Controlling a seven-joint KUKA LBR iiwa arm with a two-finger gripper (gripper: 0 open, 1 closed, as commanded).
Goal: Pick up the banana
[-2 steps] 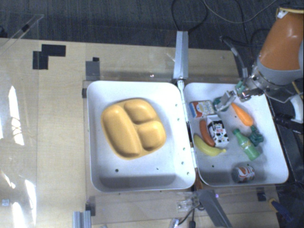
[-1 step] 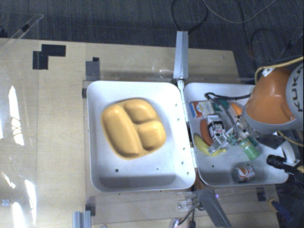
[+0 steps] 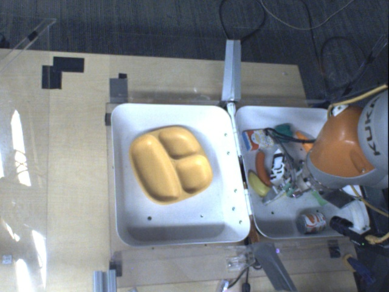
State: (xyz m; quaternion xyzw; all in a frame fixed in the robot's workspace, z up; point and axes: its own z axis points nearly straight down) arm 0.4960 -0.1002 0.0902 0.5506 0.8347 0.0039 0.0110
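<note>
The banana (image 3: 258, 184) is a short yellow-green piece lying in the right bin (image 3: 276, 227), close to its left wall. My gripper (image 3: 283, 184) hangs low over the middle of that bin, just right of the banana, and looks close to it or touching it. Nothing can be seen lifted off the bin floor. The arm's orange band (image 3: 340, 145) and grey wrist cover the right side of the bin.
An orange oblong item (image 3: 262, 165) lies just behind the banana. A small carton (image 3: 255, 140) and a green item (image 3: 283, 129) sit at the back, and a can (image 3: 313, 222) at the front right. The left bin (image 3: 182, 227) holds a yellow three-part tray (image 3: 171, 163).
</note>
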